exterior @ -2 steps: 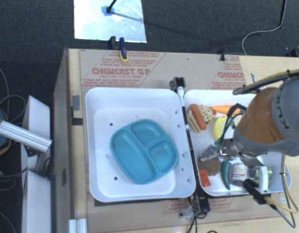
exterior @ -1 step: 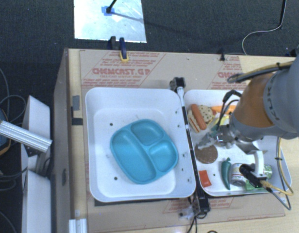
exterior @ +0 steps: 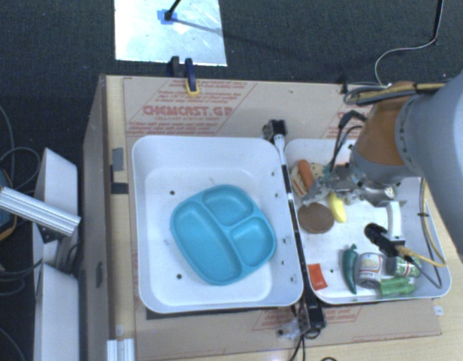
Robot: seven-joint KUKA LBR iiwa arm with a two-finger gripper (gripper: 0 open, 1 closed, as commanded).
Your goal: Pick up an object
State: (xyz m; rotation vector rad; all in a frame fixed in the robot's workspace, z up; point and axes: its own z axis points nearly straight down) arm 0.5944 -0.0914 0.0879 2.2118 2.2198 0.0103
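Note:
In the right bin point(exterior: 434, 295), my gripper point(exterior: 331, 192) hangs low over the upper left part, just above a small yellow object point(exterior: 338, 209). A brown round disc point(exterior: 316, 218) lies directly left of that yellow object. A hot dog point(exterior: 303, 175) lies at the bin's upper left, next to the gripper. The yellow object touches or sits just under the gripper's tip; a hold on it is not visible.
Along the right bin's front lie an orange piece point(exterior: 316, 276), a green pepper point(exterior: 349, 269), a small can point(exterior: 369, 265) and a green bottle point(exterior: 397, 286). The left bin point(exterior: 152, 171) holds a blue divided plate point(exterior: 222, 233). My arm covers the right bin's upper right.

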